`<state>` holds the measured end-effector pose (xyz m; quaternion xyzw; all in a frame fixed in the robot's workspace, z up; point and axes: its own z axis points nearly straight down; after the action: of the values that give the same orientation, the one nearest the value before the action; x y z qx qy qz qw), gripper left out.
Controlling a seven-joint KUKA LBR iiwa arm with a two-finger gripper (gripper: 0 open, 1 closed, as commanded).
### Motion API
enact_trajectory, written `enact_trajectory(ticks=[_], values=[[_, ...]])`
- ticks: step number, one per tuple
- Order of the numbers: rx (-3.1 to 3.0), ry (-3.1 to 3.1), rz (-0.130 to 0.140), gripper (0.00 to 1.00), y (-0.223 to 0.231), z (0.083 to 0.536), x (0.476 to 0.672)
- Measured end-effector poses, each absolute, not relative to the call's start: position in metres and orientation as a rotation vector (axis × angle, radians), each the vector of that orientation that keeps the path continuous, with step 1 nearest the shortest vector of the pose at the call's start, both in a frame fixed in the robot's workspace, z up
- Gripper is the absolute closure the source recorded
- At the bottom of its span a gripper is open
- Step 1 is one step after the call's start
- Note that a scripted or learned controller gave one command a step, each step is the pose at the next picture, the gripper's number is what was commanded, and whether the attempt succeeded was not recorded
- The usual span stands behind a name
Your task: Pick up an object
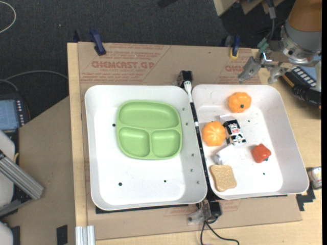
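The right bin [286, 137] holds several small items: an orange pumpkin-shaped toy [239, 101] at the back, a round orange [213, 133], a black-and-white carton [233, 130], a red pepper-like piece [261, 153] and a slice of toast [223, 177] at the front. A small grey piece [219, 158] lies beside the toast. My gripper [261, 71] hangs over the back rim of the right bin, behind the pumpkin toy. It is open, its fingers spread with nothing between them.
A green divided plate [149, 129] lies in the left bin [102, 152]. Blue and yellow clamps [97, 42] hold the cardboard backing at the rear. Cables and a connector [185, 79] sit between the bins.
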<state>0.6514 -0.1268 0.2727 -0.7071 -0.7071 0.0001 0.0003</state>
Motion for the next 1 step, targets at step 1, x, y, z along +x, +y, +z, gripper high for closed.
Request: enact_trajectory(ticks=[1], values=[[-2.217, -2.235, -0.013, 0.0, -0.0495, 0.3671, 0.6306]])
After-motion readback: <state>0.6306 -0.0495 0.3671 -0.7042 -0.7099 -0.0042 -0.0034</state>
